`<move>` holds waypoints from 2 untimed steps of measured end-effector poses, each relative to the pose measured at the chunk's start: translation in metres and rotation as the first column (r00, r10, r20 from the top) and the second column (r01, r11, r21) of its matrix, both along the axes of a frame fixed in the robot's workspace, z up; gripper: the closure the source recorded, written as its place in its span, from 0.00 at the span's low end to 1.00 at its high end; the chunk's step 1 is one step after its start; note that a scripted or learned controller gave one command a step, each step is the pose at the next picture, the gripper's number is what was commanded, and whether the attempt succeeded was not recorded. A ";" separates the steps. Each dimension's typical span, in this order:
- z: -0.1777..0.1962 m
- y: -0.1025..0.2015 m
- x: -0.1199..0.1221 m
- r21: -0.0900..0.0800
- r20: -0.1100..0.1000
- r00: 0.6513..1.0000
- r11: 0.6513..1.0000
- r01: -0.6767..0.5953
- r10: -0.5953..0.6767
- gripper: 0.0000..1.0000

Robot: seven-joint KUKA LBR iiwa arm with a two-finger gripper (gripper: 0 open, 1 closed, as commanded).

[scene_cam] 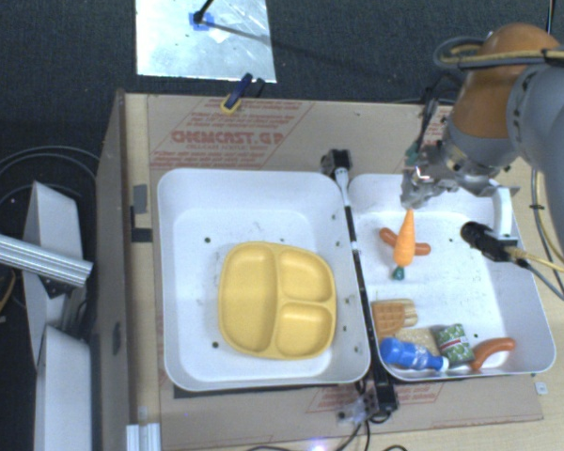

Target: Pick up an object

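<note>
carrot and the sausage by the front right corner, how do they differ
The carrot is bright orange with a green tip, tapered to a point; the sausage is reddish orange, rounded at both ends and slightly curved. The carrot lies in the middle of the right bin, just below the gripper; the sausage lies against that bin's front wall. Both are long, narrow toy foods.
</note>
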State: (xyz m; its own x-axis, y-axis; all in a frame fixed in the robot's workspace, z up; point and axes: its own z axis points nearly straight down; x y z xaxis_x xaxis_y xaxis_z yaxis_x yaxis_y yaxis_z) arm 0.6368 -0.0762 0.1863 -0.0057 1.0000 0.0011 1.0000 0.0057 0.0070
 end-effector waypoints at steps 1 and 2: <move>-0.001 -0.002 -0.001 -0.002 -0.004 1.000 1.000 0.001 -0.001 0.00; -0.102 -0.016 -0.018 -0.002 -0.005 1.000 1.000 0.004 -0.004 0.00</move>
State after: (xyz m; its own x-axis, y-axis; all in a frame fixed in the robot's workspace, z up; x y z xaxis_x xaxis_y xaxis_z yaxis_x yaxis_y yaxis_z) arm 0.6189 -0.0923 0.0843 -0.0017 1.0000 -0.0007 1.0000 0.0017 0.0015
